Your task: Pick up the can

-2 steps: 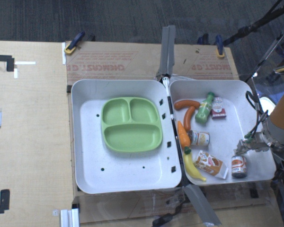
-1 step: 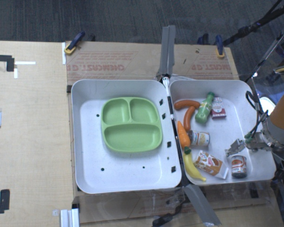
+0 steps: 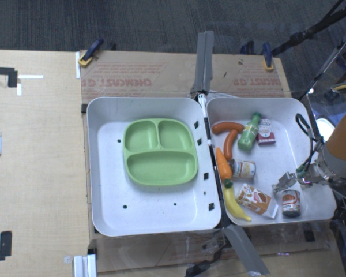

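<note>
Lower right of the frame: claw (image 3: 284,182) spread wide above the can (image 3: 290,203); closing there, it could miss it.

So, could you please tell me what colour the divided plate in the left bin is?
Light green; the divided plate shows best in the camera view.

Even, fairly bright overhead light falls on the white bins (image 3: 98,172), with soft, faint shadows. The picture is slightly soft and grainy; the far floor (image 3: 161,10) looks dim.
</note>
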Available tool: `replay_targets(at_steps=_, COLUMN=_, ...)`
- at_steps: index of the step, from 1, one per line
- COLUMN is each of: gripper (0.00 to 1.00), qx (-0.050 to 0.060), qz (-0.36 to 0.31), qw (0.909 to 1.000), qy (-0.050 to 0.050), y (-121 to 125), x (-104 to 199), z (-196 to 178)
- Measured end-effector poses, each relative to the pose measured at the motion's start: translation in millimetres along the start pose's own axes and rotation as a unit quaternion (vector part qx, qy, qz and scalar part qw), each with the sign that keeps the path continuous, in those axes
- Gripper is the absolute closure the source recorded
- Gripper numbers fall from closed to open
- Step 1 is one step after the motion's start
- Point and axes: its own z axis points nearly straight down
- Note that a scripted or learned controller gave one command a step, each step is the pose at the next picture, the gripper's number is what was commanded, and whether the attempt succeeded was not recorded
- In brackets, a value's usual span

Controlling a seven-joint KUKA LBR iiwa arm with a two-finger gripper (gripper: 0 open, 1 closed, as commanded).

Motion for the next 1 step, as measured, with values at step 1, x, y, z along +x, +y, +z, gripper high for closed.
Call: replay_targets(at_steps=1, gripper=0.00, qx=0.000, qz=-0.014, qw=0.9999, qy=0.000, y=0.9, x=7.2, z=0.1)
